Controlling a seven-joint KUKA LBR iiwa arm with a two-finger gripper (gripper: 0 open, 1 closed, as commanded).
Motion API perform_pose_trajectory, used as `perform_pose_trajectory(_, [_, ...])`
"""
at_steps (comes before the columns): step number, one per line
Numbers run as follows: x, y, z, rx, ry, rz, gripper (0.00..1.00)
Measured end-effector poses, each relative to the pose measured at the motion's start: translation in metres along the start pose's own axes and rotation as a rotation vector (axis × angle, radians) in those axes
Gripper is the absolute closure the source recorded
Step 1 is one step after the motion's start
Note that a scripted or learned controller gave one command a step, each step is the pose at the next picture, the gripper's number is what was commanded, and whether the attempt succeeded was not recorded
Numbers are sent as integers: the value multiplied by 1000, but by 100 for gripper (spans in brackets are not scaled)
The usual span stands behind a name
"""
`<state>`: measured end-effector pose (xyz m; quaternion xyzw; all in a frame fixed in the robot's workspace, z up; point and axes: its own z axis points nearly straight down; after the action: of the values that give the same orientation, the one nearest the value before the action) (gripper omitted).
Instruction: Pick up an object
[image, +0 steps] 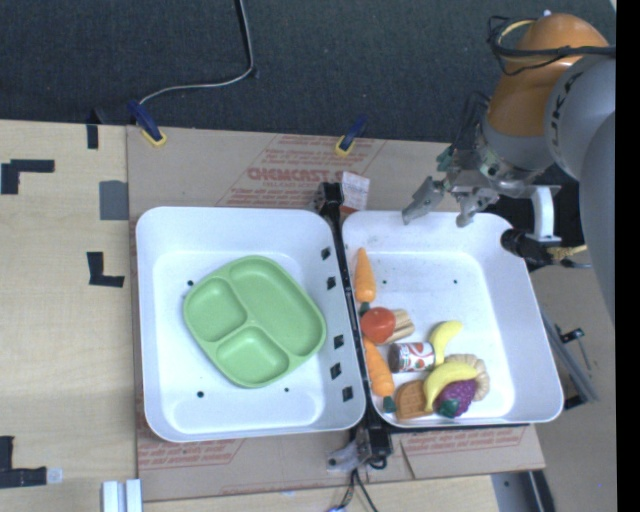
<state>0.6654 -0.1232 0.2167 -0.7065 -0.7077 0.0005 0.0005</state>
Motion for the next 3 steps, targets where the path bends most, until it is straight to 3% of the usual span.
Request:
perform_pose_trajectory(1, [-15,-101,59,2,1,2,0])
perform_pose_trajectory(2, [-47,-128,131,-3,0,1,0])
perform_pose_trajectory(3, [-48,-127,120,-7,-3,2,100])
